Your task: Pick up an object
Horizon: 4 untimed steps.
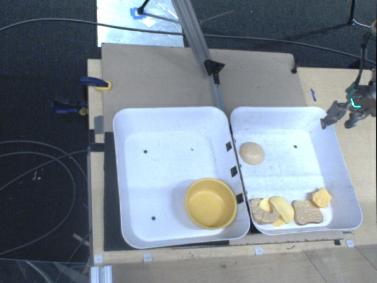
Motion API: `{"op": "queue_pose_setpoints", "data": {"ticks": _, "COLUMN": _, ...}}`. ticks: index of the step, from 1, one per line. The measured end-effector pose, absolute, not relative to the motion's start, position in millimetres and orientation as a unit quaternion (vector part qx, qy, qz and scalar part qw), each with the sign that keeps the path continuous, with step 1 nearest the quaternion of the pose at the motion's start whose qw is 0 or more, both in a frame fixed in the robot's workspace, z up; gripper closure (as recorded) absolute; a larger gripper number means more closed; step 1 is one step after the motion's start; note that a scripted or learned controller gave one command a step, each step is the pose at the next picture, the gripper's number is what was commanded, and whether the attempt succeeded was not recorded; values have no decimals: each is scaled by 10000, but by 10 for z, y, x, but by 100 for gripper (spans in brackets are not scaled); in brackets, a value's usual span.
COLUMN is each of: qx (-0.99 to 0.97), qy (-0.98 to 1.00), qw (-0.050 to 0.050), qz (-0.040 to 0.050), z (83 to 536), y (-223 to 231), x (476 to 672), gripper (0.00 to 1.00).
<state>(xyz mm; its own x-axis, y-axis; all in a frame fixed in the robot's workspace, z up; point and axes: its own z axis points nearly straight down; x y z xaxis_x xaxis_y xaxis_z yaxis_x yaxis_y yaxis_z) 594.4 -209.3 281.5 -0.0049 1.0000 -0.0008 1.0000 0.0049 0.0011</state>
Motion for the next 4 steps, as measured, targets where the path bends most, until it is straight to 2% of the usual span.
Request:
{"op": "queue_pose_setpoints", "data": {"ticks": 1, "qx": 7053, "qy": 7089, "qw": 12, "qz": 5, "z": 2822, "y": -2092, "x": 5947, "gripper": 0}}
{"op": "queue_pose_setpoints", "data": {"ticks": 2, "qx": 7061, "qy": 7081, "qw": -1, "qz": -6, "z": 2365, "y": -2116, "x": 6029, "gripper": 0}}
{"op": "queue_pose_setpoints", "data": {"ticks": 4, "qx": 7068, "qy": 7074, "qw": -8, "qz": -7, "z": 1451, "y": -2026, "x": 5893, "gripper": 0}}
